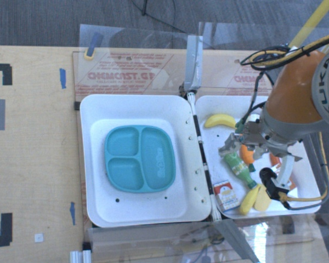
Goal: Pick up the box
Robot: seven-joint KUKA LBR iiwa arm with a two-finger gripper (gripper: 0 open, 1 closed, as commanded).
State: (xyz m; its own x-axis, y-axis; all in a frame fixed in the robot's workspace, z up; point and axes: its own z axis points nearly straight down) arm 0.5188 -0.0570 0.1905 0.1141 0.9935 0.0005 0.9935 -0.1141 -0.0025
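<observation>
From my feed: box [226, 194] small, flat, white with red patch on top, lying at right bin [312, 201] front-left corner, just beside yellow fruit [249, 200]. Hand [257, 147] hovering over green bottle [238, 167], apart from box; honestly can't tell its grip state. Teal plate [140, 159] in left bin [93, 147].

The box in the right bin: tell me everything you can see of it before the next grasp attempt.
The box is small and flat, mostly white with a red patch on its top face, and looks like cardboard. It lies flat, slightly skewed, in the near left corner of the right bin, close to the wall shared with the other bin. A yellow banana lies just to its right, apparently apart. The gripper is farther back over the bin, not touching the box.
</observation>
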